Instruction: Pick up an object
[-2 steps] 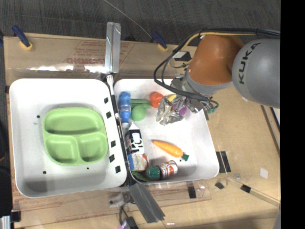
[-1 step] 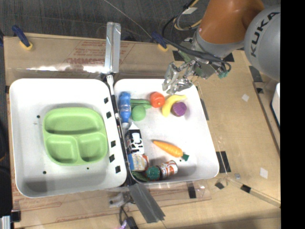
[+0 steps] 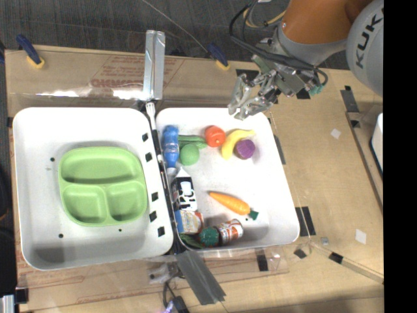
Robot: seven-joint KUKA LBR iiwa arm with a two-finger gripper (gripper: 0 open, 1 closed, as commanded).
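Two white bins are set on a cardboard-covered bench. Gripper (image 3: 242,107) is poised over the right bin's (image 3: 279,194) far rim, beyond the banana (image 3: 233,140); finger state cannot be told.

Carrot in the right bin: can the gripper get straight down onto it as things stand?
Probably yes. The carrot lies apart from its neighbours on the bare floor of the right bin, nothing over it. The gripper hangs above the bin's far rim.
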